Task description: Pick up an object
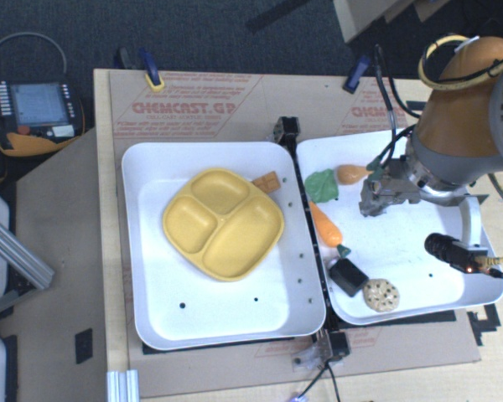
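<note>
My gripper (375, 201) hangs over the upper middle of the right bin (407, 245), just right of a green leafy piece (322, 184) and below a small orange-tan piece (350, 173). Nothing shows in its grasp. An orange carrot (325, 224) lies along the bin's left wall. Below it are a black block (348, 275) and a round speckled cookie (381, 294) near the front edge.
The left bin (137, 224) holds a yellow divided plate (225, 223) with a small brown block (267, 182) at its upper right corner. A black clamp (286, 129) sits at the top of the divider between the bins. A pendant (35, 111) lies far left, off the bench.
</note>
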Motion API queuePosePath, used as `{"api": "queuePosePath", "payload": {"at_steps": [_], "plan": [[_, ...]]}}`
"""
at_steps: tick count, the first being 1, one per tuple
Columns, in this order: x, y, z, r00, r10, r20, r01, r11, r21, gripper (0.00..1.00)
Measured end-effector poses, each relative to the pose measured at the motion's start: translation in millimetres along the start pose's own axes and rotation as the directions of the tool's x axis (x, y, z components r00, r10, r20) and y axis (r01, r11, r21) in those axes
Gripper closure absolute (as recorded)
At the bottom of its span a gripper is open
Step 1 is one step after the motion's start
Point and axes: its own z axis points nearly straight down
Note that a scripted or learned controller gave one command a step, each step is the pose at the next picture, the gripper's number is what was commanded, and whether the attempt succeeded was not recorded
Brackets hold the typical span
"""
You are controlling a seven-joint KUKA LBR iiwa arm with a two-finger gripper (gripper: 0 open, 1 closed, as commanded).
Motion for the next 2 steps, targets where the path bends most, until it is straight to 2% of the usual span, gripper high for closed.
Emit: {"api": "queuePosePath", "payload": {"at_steps": [1,2], "plan": [[54.2,20.0,-7.0,1.0,0.0,0.0,0.0,1.0,0.001,1.0],[108.7,27.3,6.7,1.0,0.006,0.001,-0.006,1.0,0.004,1.0]]}}
